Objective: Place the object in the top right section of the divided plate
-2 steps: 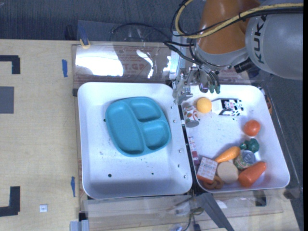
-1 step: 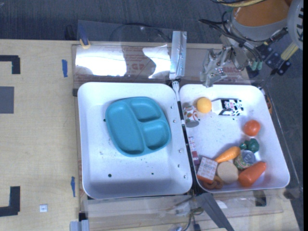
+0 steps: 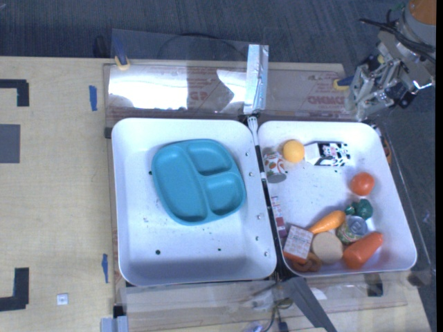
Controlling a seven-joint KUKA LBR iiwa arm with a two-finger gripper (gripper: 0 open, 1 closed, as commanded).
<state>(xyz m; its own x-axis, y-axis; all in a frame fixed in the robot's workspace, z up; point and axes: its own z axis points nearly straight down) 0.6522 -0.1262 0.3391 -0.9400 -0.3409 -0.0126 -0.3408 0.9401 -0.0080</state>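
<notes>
Arm (image 3: 421,9): grey housing, orange band above wrist. End effector (image 3: 377,88): silver-grey metal assembly, black cables, small yellow and blue fittings.

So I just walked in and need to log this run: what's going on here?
A robot arm is set to put an item into the blue divided plate in the left bin. Its gripper hangs above the right bin's far corner, beyond the rim, holding nothing I can see. The toy foods, including a yellow ball and a tomato, lie in the right bin, and the plate's sections hold nothing yet.
</notes>
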